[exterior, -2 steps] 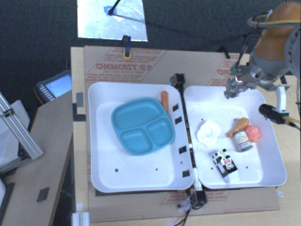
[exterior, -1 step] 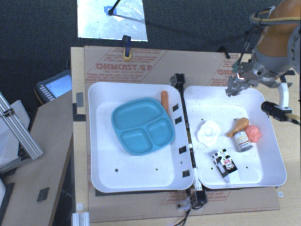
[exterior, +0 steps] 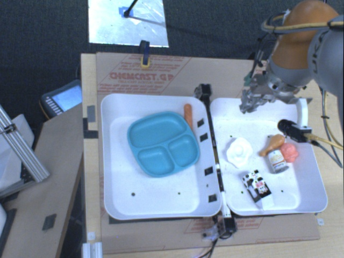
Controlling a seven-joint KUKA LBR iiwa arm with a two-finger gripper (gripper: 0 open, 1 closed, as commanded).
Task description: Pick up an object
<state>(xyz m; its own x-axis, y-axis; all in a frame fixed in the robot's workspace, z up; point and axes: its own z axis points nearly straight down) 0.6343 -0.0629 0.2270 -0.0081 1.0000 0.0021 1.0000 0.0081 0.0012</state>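
Observation:
My gripper (exterior: pixel 248 107) hangs over the back left part of the right bin (exterior: pixel 301 198), with nothing visible between its fingers. Below it in that bin lie a white fried egg toy (exterior: pixel 238 150), a brown drumstick (exterior: pixel 274 142), a pink lump (exterior: pixel 290 152), a small jar with a white label (exterior: pixel 277 161) and a black-and-white cow toy (exterior: pixel 257 185). All of them are well in front of the gripper, apart from it. The left bin (exterior: pixel 115 198) holds a blue divided plate (exterior: pixel 163 143) and an orange carrot (exterior: pixel 188 114) beside the plate's far right edge.
A black divider strip (exterior: pixel 210 144) runs between the bins. A black cylindrical part on a white bracket (exterior: pixel 293 129) juts over the right bin near the drumstick. A yellow-and-blue clamp (exterior: pixel 144 55) stands behind the left bin. Bare white floor lies under the gripper.

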